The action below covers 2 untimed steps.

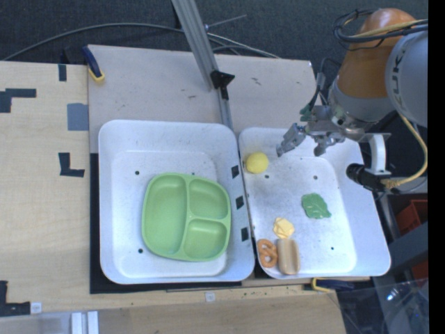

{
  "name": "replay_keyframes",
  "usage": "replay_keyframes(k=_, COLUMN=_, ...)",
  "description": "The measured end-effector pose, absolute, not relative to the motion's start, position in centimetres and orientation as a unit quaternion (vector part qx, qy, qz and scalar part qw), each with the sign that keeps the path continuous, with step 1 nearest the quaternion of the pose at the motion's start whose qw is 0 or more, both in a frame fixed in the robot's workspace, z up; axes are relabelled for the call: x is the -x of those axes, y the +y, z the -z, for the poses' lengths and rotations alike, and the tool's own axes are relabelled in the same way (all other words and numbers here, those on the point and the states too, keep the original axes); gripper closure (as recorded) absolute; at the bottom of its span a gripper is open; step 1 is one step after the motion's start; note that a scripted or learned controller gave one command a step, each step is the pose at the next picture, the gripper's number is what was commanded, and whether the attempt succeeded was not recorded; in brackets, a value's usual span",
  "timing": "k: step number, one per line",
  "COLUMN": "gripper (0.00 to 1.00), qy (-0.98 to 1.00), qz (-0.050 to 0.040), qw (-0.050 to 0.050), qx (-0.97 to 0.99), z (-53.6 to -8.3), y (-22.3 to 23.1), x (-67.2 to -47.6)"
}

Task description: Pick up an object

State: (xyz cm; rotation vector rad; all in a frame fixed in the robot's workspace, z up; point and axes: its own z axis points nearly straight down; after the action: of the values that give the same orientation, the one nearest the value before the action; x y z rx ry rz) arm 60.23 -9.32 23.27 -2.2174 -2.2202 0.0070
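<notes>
Yellow ball (256,163) sits at the far left of the right bin (361,256), close against its wall. Your gripper (306,142) hangs just right of it, fingers spread and holding nothing. Round and smooth, it could roll aside or jam against the wall if you close off-centre.

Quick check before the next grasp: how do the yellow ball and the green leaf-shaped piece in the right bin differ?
The yellow ball is round and smooth-edged; the green leaf-shaped piece looks flat with a ragged outline. The ball lies by the right bin's left wall near its far end; the leaf lies nearer mid-bin, toward the right. Both lie free, apart from the end effector.
</notes>
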Motion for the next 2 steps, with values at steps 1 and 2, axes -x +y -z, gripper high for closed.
replay_keyframes(k=1, gripper=0.00, qy=-0.707, qz=-0.0027, qw=0.002, qx=0.707, z=-18.4, y=-10.2, x=-60.0)
replay_keyframes(k=2, gripper=0.00, qy=-0.708, qz=-0.0026, qw=0.003, qx=0.707, z=-13.2, y=-9.1, x=-59.7)
